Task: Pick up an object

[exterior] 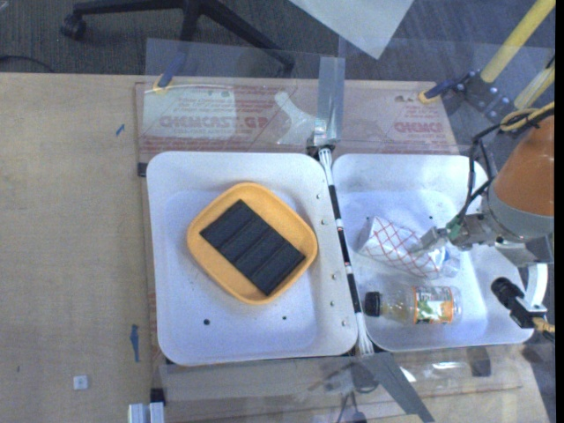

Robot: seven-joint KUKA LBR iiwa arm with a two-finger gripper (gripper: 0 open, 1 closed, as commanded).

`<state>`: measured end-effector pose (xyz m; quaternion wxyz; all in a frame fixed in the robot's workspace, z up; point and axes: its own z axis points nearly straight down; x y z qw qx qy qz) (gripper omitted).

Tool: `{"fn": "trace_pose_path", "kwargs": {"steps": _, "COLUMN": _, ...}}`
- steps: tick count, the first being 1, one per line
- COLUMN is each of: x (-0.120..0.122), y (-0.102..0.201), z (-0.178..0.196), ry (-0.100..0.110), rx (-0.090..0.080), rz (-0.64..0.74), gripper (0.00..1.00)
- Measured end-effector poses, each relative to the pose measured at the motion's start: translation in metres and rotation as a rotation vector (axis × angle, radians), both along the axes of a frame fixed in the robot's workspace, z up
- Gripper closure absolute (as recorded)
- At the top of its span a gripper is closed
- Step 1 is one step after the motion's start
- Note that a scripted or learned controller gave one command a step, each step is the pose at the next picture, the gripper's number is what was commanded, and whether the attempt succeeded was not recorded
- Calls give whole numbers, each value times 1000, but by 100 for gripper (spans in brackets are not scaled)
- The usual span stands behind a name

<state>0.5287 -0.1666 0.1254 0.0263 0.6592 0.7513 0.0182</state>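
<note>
In the right bin (397, 179) lies a crumpled red-and-white checked wrapper (388, 236). In front of it a small clear bottle (421, 306) with a black cap and a green label lies on its side. My gripper (438, 250) is low in this bin at the wrapper's right end, close to or touching it, just above the bottle. The grey arm with its orange band (529, 179) comes in from the right. In the left bin (176, 324) sits a yellow square dish (204, 263) holding a black ribbed pad (251, 247).
A metal divider strip (339, 236) runs between the two bins. A clear plastic sheet with red print (229, 117) lies behind them. Yellow poles (524, 25) and cables stand at the back right, and an office chair base (189, 16) stands on the floor beyond.
</note>
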Motion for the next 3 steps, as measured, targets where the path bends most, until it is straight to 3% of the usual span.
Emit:
{"fn": "trace_pose_path", "kwargs": {"steps": 1, "x": 9, "y": 18, "z": -1, "ry": -13, "rx": -11, "rz": 24, "gripper": 0}}
{"fn": "trace_pose_path", "kwargs": {"steps": 2, "x": 11, "y": 24, "z": -2, "ry": -16, "rx": -10, "rz": 29, "gripper": 0}}
{"fn": "trace_pose_path", "kwargs": {"steps": 3, "x": 16, "y": 26, "z": -1, "ry": -17, "rx": -23, "rz": 144, "gripper": 0}}
